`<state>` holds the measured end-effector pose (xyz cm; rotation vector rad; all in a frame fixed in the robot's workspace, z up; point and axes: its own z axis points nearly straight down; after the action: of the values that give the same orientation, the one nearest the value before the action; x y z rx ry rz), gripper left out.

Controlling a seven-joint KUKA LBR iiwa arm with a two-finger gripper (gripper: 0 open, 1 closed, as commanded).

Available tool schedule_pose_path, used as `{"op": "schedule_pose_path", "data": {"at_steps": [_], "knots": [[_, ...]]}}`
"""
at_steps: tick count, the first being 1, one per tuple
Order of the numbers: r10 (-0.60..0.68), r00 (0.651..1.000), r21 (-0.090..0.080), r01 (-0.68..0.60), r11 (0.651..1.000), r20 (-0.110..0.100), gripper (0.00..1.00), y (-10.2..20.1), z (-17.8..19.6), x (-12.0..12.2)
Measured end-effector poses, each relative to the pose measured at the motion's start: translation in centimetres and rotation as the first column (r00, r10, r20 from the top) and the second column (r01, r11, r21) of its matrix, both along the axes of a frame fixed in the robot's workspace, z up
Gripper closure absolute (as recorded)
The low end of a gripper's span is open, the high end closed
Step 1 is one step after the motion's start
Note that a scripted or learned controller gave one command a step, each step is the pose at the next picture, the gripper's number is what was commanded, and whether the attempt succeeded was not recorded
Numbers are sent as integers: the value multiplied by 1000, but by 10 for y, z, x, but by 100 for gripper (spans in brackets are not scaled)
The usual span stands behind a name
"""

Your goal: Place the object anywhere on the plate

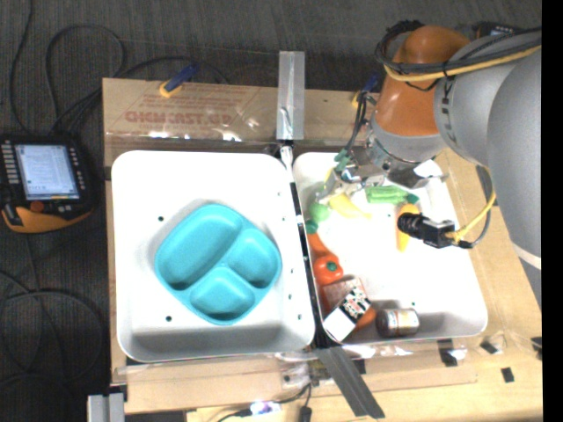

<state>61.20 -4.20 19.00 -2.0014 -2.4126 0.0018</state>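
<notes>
Two shallow white bins sit side by side on the bench: the left bin (132, 236) bears the turquoise three-compartment plastic plate (218, 260), and the right bin (457, 288) bears a scatter of small objects. The plate carries nothing.

The grey arm with its orange wrist band (420, 69) reaches in over the far end of the right bin. Its two-finger gripper (352, 170) stands low among a tight cluster: a yellow banana-shaped toy (345, 206), a pale green piece just beside it (320, 210), and a green stick-shaped item (387, 195). Whether the gripper is apart, together or clamped on anything cannot be told; the wrist and cabling hide it.

Nearer the camera lie an orange carrot-shaped toy (325, 262), a white and black printed box (347, 310) and a dull metal can on its side (398, 321), all apart from the gripper.

Risks, as judged:
- Cluster crowding may cause a pinch on two items at once, or a glancing contact that pushes the target away.
- A curved, smooth toy may slip from a shallow grip during the lift.
- The raised divider between bins (299, 227) may catch a low-carried object in transit.
- The plate's sloped rim may let a rounded item roll off if released near the edge.
</notes>
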Motion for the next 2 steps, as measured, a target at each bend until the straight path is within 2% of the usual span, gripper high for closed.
{"op": "schedule_pose_path", "data": {"at_steps": [1, 2], "knots": [[-85, 996, -5, 85, 996, -3, 100, 88, -11, -64], [-200, 980, -5, 200, 980, -4, 100, 109, -11, -70]]}}
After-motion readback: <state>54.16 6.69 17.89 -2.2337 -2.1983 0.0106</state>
